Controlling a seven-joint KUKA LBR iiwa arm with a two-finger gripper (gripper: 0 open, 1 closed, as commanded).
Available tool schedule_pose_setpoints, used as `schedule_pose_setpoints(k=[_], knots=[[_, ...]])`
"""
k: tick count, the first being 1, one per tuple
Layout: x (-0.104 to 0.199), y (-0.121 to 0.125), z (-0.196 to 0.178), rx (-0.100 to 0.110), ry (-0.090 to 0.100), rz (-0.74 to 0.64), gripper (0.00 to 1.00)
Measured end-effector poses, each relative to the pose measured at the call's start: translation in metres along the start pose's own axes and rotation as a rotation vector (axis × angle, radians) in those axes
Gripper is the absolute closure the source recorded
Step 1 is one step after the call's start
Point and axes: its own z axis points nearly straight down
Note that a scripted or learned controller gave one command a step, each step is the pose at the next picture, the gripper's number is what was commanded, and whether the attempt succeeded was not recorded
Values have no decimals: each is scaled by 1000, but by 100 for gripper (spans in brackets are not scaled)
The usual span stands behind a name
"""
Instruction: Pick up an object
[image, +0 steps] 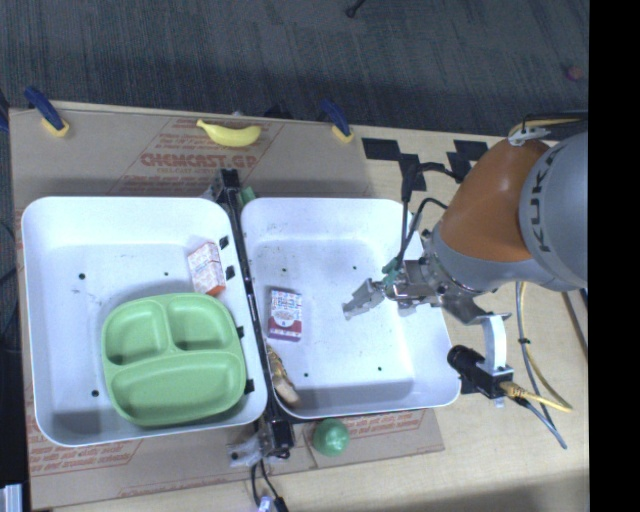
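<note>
A red and white packet (285, 313) lies flat in the right bin (330, 215), close to its left wall. A small tan object (281, 382) rests in that bin's near left corner. In the left bin (60, 300) an orange and white carton (206, 268) lies just behind a green divided plate (176, 356). My gripper (362, 298) hangs over the middle of the right bin, some way right of the packet, and nothing shows in it. The grey and orange arm (500, 215) covers the bin's right wall.
A yellow banana (230, 131) lies on the cardboard behind the bins. A green ball (331, 436) sits outside the right bin at the front. Blue clamps (45, 110) hold the cardboard's back edge. Cables trail at the arm's lower right.
</note>
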Motion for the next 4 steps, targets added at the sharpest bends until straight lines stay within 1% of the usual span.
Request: schedule_pose_setpoints(k=[1, 2, 3, 4], knots=[[-55, 46, 74, 2, -1, 0, 0], [-31, -23, 118, 1, 1, -2, 0], [-8, 62, 117, -1, -1, -3, 0], [-8, 62, 107, 1, -1, -6, 100]])
